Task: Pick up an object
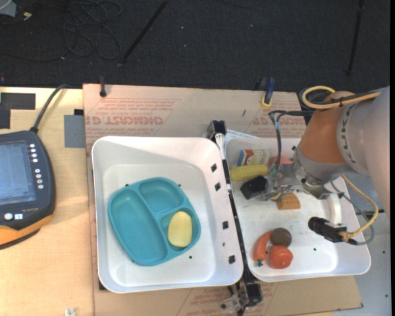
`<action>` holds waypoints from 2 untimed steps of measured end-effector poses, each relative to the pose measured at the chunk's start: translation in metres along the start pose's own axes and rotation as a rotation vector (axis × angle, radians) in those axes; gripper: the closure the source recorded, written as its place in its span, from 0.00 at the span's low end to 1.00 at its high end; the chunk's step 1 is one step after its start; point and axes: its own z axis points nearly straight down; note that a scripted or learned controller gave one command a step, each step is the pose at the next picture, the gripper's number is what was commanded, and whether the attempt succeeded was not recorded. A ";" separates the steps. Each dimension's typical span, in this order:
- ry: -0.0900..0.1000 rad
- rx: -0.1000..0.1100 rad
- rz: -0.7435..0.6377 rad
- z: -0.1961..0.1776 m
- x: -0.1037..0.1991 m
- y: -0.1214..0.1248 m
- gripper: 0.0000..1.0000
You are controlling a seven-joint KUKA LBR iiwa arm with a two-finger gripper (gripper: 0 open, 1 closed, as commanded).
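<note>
Here my claw (280, 188) hangs low in the right bin (355, 262), a brown block (289, 202) at its five o'clock. I cannot tell how it is set.

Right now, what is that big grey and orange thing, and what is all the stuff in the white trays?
That is a robot arm, reaching in from the right. One camera above the bench looks down on it. At the arm's end is a gripper with two fingers for picking things up, low over the right bin. I cannot tell if it holds anything. That bin has toy food: a yellow piece, a black block, a small brown piece, a tomato, a carrot and a dark round thing. The left bin has a teal divided plate with a pale yellow lemon-like thing in one section.
</note>
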 end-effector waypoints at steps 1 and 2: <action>0.001 0.005 0.001 0.003 0.001 -0.004 0.00; 0.002 0.008 0.000 -0.007 0.001 -0.004 1.00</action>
